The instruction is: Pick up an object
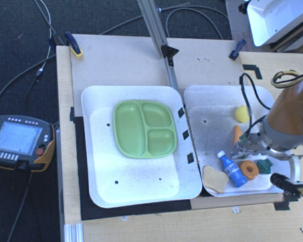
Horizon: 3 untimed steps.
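The approach stage of the pick is judged to be in hand: the gripper (248,146) is lowered into the right bin (212,105), close above a cluster of small objects at its near right corner. Nothing is seen lifted clear of the bin floor. How the pincer is set, and whether anything is held in it, cannot be told, since it is masked by the wrist and cabling.

A target has to be guessed. The nearest candidates are an orange ring (250,170), a blue bottle (232,169) with a white cap, and a thin orange stick-like piece (237,133), which cannot be identified. A green object (264,165) lies just beside the ring, a tan bread-like piece (215,179) near the bottle, and a yellow ball (242,114) further back. The pieces are crowded, so a closing on one object alone is called for, followed by a straight lift.

In the left bin (98,185) a green divided plate (144,129) is seen.
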{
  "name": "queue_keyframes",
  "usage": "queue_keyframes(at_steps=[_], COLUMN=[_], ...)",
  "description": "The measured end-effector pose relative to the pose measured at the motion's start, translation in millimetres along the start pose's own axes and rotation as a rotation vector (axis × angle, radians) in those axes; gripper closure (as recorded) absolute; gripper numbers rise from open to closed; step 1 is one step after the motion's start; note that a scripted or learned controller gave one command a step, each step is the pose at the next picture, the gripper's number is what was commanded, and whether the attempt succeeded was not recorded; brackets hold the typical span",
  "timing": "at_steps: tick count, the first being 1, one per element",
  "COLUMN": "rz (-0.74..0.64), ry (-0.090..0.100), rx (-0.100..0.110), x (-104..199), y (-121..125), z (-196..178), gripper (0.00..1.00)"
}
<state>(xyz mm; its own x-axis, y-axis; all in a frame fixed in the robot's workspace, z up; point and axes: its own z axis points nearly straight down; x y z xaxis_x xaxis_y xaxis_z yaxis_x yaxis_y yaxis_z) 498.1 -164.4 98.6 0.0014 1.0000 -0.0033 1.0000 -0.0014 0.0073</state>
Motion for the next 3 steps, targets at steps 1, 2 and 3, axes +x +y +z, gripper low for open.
queue_keyframes(at_steps=[1, 2, 3], rz=[-0.003, -0.003, -0.009], ry=[0.002, 0.002, 0.005], rx=[0.001, 0.002, 0.006], x=[2, 2, 55], y=[5, 7, 24], z=[-63, -105, -98], gripper=[1.00, 1.00, 1.00])
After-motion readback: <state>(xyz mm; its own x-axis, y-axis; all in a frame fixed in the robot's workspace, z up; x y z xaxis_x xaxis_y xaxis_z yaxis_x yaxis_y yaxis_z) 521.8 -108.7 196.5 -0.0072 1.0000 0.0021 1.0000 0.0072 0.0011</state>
